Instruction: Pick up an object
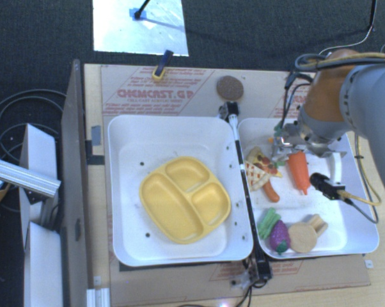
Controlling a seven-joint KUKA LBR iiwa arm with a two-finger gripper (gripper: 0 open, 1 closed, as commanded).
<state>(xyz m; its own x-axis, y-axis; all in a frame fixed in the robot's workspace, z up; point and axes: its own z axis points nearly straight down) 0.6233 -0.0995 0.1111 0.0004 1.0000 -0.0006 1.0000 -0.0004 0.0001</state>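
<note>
Desk (180, 89): two white bins are sitting side by side on printed cardboard.

Arm (365, 101) is reaching in from the right edge of the desk and over the far right part of the right bin (341, 226). Pincer (285, 141) is hanging over the far half of that bin, toward its left wall. Cannot tell whether it is open or closed; nothing is visibly clamped in it.

Right bin contents:
- Toy carrot (299, 173) is lying near the bin's middle, its long axis running far to near. Its far end is sitting just beside the pincer; contact is not resolvable.
- Toy pizza slice (259, 166) is lying against the left wall, just left of the carrot.
- Small red sausage (270, 192) is lying just on the near side of the pizza slice.
- Green toy vegetable (268, 221) and purple toy (280, 236) are crowding the near left corner, touching each other.
- Tan round piece (304, 236) is lying along the near edge, just right of the purple toy.
- White piece (335, 168) is lying toward the right wall, apart from the carrot.

Left bin (148, 146): a yellow divided plate (185, 199) is lying flat near its middle.

A brown disc (229, 87) is resting on the desk beyond the bins' far edges.
</note>
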